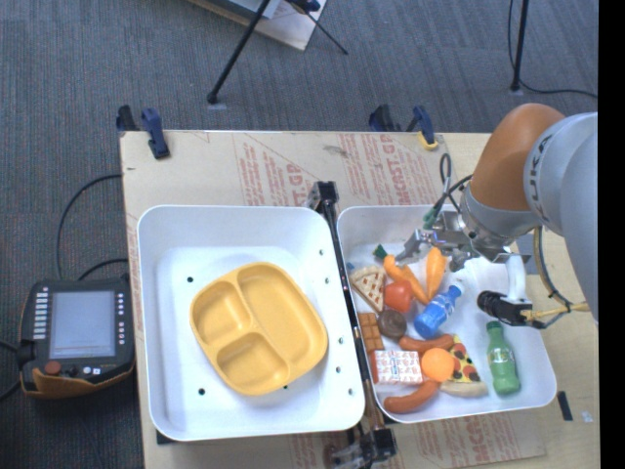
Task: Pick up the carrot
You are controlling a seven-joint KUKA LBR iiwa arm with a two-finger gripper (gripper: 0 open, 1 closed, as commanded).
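The carrot (402,276) is a slim orange piece lying at a slant in the upper left part of the right bin (535,391), just above a red tomato (397,297). A second orange, carrot-like piece (436,272) stands nearly upright right beside it. My gripper (436,246) hangs low over the bin's back part, directly above this second piece and just right of the slanted carrot. Whether it touches either piece is hidden by the wrist and cables.
The right bin also holds a blue bottle (437,313), a green bottle (502,360), sausages (412,397), an orange (438,364), a pizza slice (471,377), a cracker (368,286) and a small box (395,366). A yellow divided plate (259,328) lies in the left bin (166,262).
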